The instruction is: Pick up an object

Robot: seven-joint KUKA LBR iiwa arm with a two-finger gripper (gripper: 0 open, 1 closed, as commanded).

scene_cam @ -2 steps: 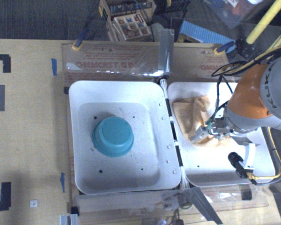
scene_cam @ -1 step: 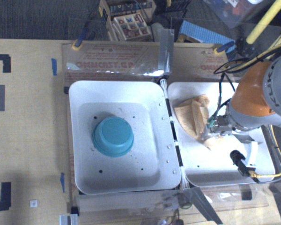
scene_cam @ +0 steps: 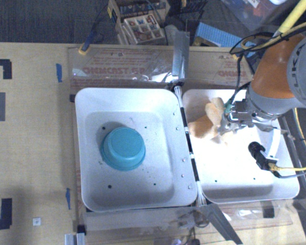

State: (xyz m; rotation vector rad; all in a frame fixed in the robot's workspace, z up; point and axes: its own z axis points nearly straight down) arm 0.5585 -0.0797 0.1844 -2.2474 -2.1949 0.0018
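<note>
- The gripper is seen low in the right bin, beside a tan object (blurred, overexposed).
- Its state cannot be told.
- A blue bowl is seen upside down in the left bin.

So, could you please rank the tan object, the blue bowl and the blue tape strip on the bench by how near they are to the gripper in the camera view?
From the gripper, in the right bin:
1. Tan object, just beside it in the right bin's upper left corner.
2. Blue bowl, upside down in the left bin.
3. Blue tape strip, on the bench beyond the left bin's far corner.
</note>
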